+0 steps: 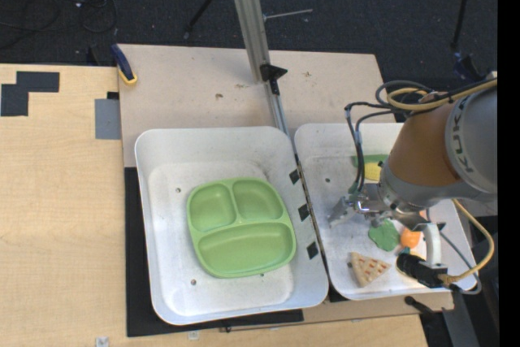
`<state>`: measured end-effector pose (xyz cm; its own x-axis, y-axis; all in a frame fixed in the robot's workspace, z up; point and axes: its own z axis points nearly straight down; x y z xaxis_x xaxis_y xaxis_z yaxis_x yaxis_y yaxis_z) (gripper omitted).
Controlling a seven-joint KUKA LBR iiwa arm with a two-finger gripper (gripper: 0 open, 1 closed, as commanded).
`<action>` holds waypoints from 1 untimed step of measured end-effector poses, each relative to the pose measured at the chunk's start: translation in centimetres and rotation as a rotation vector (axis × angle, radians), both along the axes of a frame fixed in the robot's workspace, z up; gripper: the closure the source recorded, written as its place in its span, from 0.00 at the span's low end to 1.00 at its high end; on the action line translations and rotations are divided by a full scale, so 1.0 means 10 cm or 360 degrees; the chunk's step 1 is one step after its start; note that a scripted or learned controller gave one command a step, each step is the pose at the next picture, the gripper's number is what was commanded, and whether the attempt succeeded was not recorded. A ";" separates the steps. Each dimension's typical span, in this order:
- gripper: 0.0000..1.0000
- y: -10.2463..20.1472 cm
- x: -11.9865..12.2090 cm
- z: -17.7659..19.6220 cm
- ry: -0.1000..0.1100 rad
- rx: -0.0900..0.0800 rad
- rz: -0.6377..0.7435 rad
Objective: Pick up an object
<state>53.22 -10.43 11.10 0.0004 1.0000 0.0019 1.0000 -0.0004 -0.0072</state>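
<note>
The claw [351,209] hangs low in the right bin [325,162], right of frame centre; we cannot tell its state. Candidate objects lie at lower right: a green piece [383,237], an orange piece [411,239], and a pizza-slice toy [368,267]. The divided green tray [240,227] occupies the left bin [162,150]. We advise centring over one isolated object, likely the pizza slice, before descending. No legible writing appears.

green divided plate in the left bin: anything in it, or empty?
Empty. The green three-compartment plastic plate lies flat in the left white bin, and all three compartments show bare green.
</note>
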 end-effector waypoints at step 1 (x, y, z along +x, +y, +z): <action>1.00 -0.02 0.00 0.12 -0.0002 0.0000 -0.0010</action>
<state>53.22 -10.61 12.29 0.0065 1.0000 0.0017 1.0000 -0.0065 -0.0061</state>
